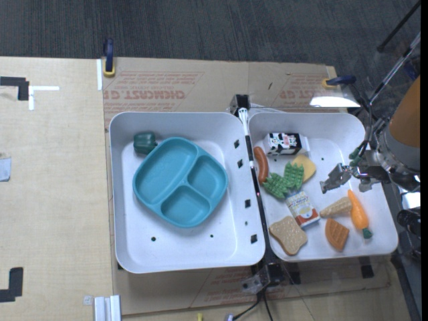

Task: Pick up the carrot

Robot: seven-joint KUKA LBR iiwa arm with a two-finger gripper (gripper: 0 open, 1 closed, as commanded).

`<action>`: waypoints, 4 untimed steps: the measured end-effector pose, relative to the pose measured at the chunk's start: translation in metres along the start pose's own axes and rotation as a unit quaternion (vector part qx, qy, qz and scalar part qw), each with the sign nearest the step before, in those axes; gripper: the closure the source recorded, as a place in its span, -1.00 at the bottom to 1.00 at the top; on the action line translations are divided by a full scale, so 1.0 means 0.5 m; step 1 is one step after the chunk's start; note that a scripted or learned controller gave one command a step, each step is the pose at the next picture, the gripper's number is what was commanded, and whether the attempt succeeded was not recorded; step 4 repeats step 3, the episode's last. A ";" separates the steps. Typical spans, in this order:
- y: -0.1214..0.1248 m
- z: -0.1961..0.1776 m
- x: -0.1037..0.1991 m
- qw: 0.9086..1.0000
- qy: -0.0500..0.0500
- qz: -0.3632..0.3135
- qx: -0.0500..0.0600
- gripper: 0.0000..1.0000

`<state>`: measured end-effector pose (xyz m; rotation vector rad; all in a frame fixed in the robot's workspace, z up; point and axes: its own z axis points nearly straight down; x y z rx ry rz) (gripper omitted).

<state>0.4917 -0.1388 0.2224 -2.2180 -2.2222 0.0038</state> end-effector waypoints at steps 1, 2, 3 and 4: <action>-0.025 0.110 -0.107 0.999 0.000 0.041 -0.001 -1.00; -0.019 0.255 -0.144 0.997 0.008 0.083 -0.002 -1.00; -0.016 0.236 -0.149 0.996 0.004 0.085 -0.004 1.00; -0.016 0.236 -0.149 0.996 0.004 0.085 -0.004 1.00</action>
